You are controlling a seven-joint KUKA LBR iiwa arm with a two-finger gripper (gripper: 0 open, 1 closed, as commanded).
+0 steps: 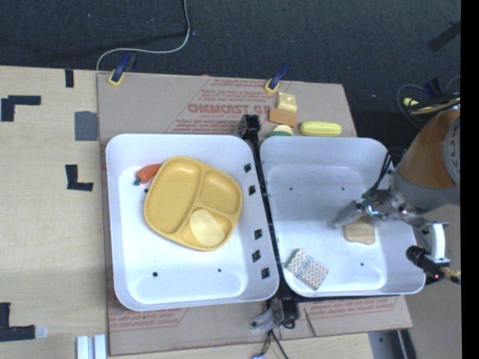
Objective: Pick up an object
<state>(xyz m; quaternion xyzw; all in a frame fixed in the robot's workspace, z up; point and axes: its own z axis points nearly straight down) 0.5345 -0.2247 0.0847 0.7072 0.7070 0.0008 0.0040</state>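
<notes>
Cardboard sheet (224,107) — red print, partly legible — "CHEMCAST".

the orange item (147,173) in the left bin (120,223) is half hidden under the yellow divided plate (179,193); the arm (438,163) is cut off at right.

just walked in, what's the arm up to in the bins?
The arm reaches into the right bin from the right, with its pincer low beside a small tan piece on the bin floor. Nothing is visibly held. A patterned packet lies near that bin's front edge. The left bin holds a yellow divided plate, with an orange item tucked at its edge.
</notes>
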